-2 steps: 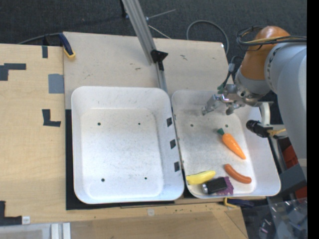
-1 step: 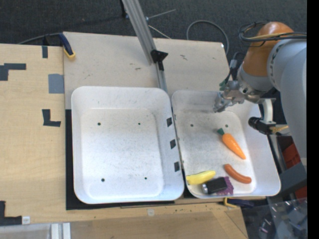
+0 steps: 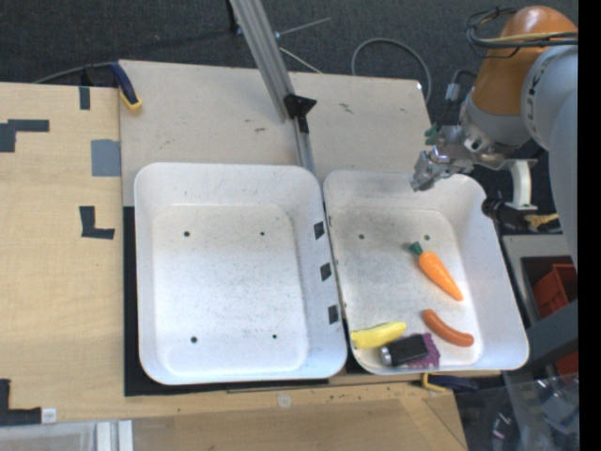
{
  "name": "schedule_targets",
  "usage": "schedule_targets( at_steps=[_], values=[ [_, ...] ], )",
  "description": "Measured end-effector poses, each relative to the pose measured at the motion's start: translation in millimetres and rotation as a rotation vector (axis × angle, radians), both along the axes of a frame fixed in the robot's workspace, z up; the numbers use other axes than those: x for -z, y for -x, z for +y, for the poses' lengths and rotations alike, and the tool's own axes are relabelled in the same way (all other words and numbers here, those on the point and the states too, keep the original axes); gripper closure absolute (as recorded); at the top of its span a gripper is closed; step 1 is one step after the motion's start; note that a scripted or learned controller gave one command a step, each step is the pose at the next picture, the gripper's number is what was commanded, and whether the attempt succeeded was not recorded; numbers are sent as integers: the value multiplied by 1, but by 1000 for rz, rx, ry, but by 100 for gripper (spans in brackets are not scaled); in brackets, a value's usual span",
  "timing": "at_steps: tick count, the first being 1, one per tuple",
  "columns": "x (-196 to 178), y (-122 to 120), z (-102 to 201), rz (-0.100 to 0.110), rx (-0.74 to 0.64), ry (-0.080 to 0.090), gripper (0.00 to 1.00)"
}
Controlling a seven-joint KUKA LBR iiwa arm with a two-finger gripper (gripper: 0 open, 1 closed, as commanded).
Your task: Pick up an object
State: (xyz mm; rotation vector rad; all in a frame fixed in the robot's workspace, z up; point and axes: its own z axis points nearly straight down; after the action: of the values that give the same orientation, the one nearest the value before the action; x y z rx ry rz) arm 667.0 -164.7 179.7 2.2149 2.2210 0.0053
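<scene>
Arm: grey KUKA arm with an orange band (image 3: 526, 40) reaches in from the right, wrist bent down toward the far edge of the right bin.
Gripper: two-finger metal gripper (image 3: 427, 178) hangs over the far rim of the right shallow white bin (image 3: 394, 205), near its far right corner. Nothing shows between its tips; whether it is open or closed I cannot tell, too small and blurred.
Right bin contents: all four objects lie in the near right part, well apart from the gripper.
Carrot: orange toy carrot with a green top (image 3: 438, 272) lies slanted, green end toward the far side, near the bin's right wall.
Sausage: reddish-orange toy sausage (image 3: 447, 328) lies nearer than the carrot, close to the right wall.
Banana: yellow banana-shaped toy (image 3: 377, 334) lies along the near edge, at the bin's near left corner.
Block: small black block on a purple piece (image 3: 410, 350) sits just beside the yellow toy, between it and the sausage, against the near rim.
Left bin: second shallow white bin (image 3: 225, 271), speckled with dark marks, touches the right bin's left side.
Bench: pale board (image 3: 207, 111) behind the bins bears a slanted grey metal rail (image 3: 263, 40).
</scene>
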Motion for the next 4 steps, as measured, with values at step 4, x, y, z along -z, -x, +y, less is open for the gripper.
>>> schedule_targets(
  at_steps=[4],
  values=[
    [-77, 56, 96, 10, -2, -2, 100]
  ],
)
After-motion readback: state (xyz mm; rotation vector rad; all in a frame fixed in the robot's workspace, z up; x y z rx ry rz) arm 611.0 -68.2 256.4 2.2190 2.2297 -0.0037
